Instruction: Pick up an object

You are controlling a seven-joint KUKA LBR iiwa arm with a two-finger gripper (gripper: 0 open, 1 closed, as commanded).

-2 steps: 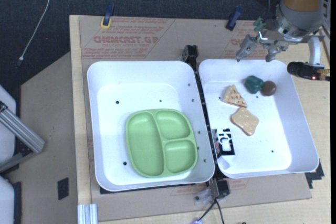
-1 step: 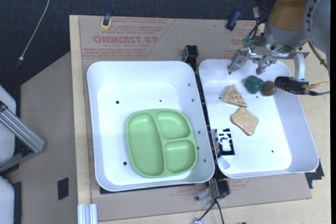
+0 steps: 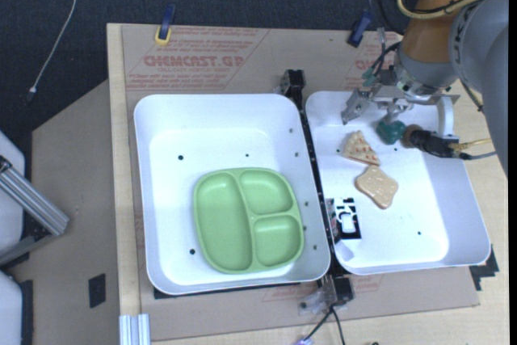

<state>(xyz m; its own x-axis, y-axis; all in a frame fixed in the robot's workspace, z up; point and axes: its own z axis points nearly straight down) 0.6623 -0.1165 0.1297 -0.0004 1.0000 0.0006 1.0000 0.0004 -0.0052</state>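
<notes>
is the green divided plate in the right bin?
No, the green plate lies in the left bin; the right bin holds two toast-like pieces.

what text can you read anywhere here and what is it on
"CHEMCAST GP": red print on the brown board behind the left bin, partly blurred.
Fainter red print on the board near the arm: too blurred to read.
Black and white tag between the bins: a pattern, no readable words.

"CHEMCAST GP" in faded red on the brown board [image 3: 202, 52] (smaller print around it unreadable)
</notes>
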